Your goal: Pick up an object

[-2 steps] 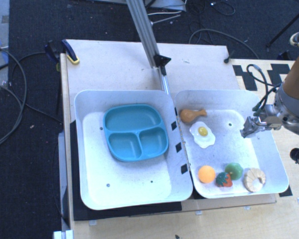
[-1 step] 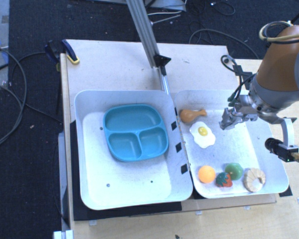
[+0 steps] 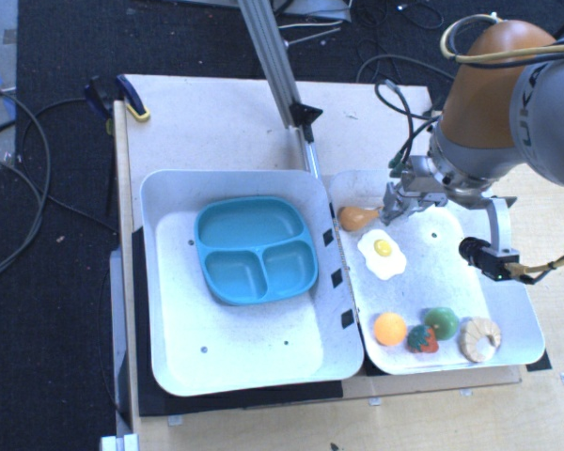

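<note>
You are in the approach step, with the gripper (image 3: 396, 209) low in the right bin (image 3: 508, 289) just beside the brown egg (image 3: 356, 218); I cannot tell its opening, so next you need it centred over the egg before closing.

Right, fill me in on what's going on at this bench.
A grey and orange robot arm reaches in from the right, with its gripper low over the far end of the right bin, right beside a brown, bread-like piece. Nothing shows between its fingers. A toy fried egg lies just nearer the camera, and an orange ball, a red and green piece, a green piece and a beige piece line the near edge. The left bin holds a blue divided plate.
</note>
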Robot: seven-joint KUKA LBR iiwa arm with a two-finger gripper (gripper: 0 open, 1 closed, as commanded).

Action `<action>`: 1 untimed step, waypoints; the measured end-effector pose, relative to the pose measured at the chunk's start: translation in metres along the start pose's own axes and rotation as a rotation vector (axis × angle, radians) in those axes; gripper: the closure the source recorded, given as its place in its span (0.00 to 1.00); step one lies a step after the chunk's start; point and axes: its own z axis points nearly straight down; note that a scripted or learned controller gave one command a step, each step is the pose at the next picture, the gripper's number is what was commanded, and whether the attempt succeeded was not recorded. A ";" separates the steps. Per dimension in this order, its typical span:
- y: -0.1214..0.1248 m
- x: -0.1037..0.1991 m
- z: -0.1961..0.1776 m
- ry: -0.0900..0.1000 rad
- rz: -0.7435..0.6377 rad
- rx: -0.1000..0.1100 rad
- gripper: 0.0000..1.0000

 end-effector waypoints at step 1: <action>0.021 0.038 0.004 0.000 0.001 0.001 1.00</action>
